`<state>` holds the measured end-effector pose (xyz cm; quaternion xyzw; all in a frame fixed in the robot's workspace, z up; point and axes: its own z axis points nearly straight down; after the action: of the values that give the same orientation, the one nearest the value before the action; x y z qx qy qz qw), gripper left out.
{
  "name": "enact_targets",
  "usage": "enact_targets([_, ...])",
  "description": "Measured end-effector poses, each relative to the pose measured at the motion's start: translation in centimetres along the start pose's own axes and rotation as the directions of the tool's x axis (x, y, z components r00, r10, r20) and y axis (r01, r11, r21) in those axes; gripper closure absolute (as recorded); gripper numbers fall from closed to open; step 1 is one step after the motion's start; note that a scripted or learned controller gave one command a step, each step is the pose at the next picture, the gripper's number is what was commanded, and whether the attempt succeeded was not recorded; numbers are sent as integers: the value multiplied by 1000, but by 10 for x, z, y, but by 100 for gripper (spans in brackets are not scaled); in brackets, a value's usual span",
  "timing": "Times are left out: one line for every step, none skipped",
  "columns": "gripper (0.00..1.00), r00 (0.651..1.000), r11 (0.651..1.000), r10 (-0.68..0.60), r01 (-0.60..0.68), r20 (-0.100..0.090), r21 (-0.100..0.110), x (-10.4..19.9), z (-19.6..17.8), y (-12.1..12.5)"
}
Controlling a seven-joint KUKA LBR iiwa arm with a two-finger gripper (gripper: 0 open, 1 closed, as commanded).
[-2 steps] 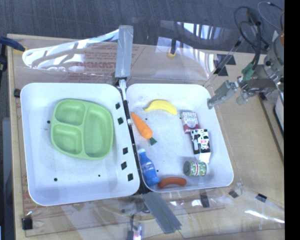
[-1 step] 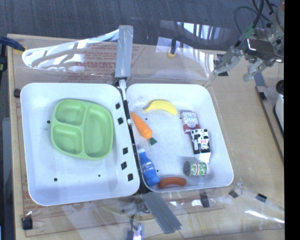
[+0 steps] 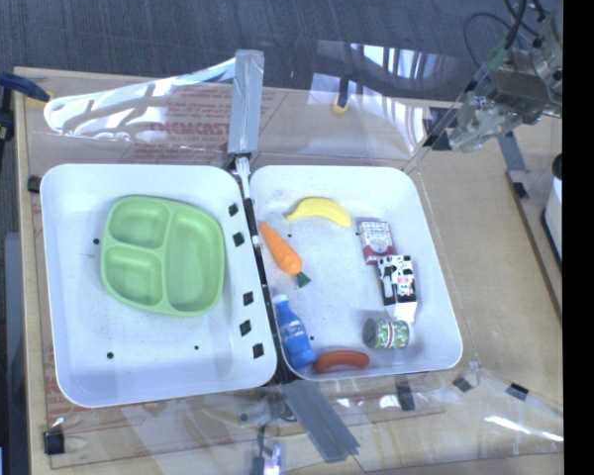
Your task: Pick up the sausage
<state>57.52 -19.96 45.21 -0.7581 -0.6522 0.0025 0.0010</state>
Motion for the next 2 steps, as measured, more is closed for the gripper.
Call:
enact_targets([100,996,996,-84,84,-1,1,33,201,-9])
enact_targets([100,929,929,371,-371,-3,2,95,285,41])
